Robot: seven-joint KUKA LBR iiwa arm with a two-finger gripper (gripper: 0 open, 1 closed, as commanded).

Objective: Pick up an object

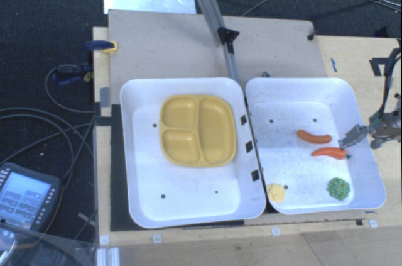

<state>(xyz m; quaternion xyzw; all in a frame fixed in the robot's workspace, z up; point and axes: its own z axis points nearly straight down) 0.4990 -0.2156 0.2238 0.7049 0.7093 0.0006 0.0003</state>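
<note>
The tool sits low at the right edge of the right-hand shallow white plastic bin, its tip pointing into the bin; whether it is open or closed cannot be told, and nothing is seen held in it. The nearest candidate, a small orange carrot-shaped toy, lies just beside the tip on its bin-centre side, long axis running roughly left to right across the bin floor. A red-orange sausage-shaped toy lies just behind it, a green broccoli-like ball near the front right corner, a pale yellow lump at the front left corner. The left-hand bin holds a yellow compartment tray. Both bins rest on a light wooden tabletop; dark carpet and cables surround.
</note>
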